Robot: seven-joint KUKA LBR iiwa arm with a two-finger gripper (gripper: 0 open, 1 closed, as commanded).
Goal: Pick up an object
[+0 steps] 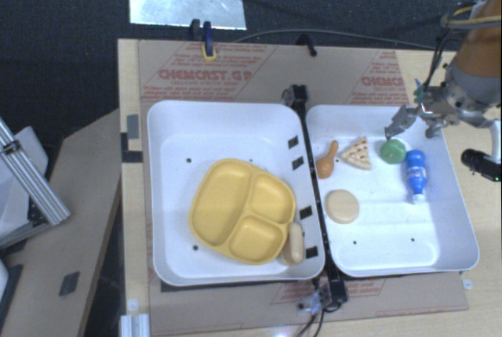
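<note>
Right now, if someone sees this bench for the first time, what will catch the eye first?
Most likely the big yellow divided tray, which fills much of the left bin. Next come the small colourful items in the right bin: a green ball, a blue bottle, a pizza slice and a round cookie. The end effector hovers just above the green ball.

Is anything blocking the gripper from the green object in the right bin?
Nothing visible does. The gripper hovers just above and beside the green ball, with bare bin floor between. The blue bottle and pizza slice lie to either side, apart from it.
</note>
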